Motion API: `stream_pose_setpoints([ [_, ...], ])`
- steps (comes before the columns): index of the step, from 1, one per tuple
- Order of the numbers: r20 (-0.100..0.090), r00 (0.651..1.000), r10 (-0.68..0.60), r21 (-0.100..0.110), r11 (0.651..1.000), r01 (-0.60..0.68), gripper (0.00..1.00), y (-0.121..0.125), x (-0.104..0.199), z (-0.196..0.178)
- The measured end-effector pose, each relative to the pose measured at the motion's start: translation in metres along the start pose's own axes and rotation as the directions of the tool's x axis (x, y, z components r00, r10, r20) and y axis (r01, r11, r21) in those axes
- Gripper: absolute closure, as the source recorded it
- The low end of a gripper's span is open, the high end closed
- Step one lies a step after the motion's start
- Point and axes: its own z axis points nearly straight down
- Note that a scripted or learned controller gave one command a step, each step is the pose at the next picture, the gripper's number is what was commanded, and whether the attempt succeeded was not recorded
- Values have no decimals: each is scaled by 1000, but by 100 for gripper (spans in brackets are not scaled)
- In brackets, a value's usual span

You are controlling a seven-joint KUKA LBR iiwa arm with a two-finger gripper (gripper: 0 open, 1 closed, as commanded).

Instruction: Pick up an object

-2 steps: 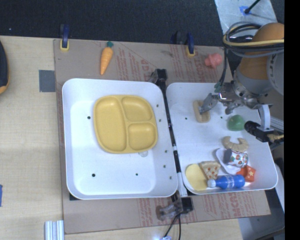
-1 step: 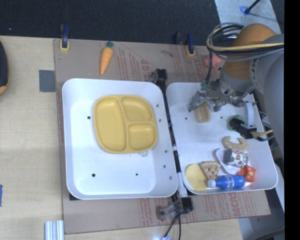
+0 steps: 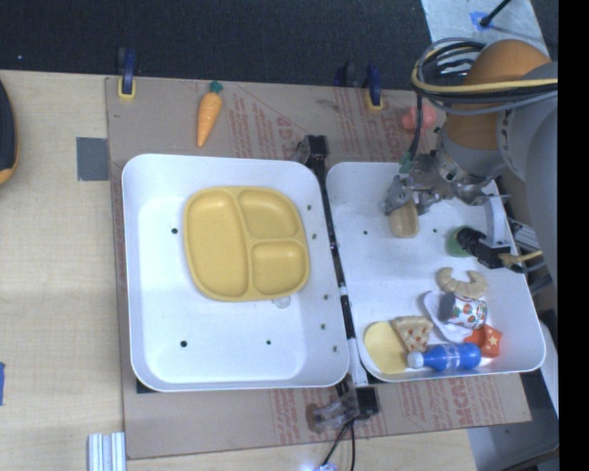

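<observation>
A tan object (image 3: 403, 223) sits by the right bin's (image 3: 373, 283) far edge under the hand (image 3: 409, 196); grip unclear, lift not yet done.

Table (image 3: 49, 292): two bins side by side. Left bin (image 3: 157, 351): divided tray (image 3: 245, 241) at its far middle. Right bin (image 3: 373, 263): hand (image 3: 404, 200) at far side above a small block (image 3: 403, 223); toys heaped in near right corner, bottle (image 3: 448, 359) nearest. Carrot (image 3: 208, 114) lies beyond left bin.
</observation>
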Motion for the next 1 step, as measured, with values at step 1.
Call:
stream_pose_setpoints([
  [1,-5,1000,-2,-7,1000,2,100,2,93,-95],
])
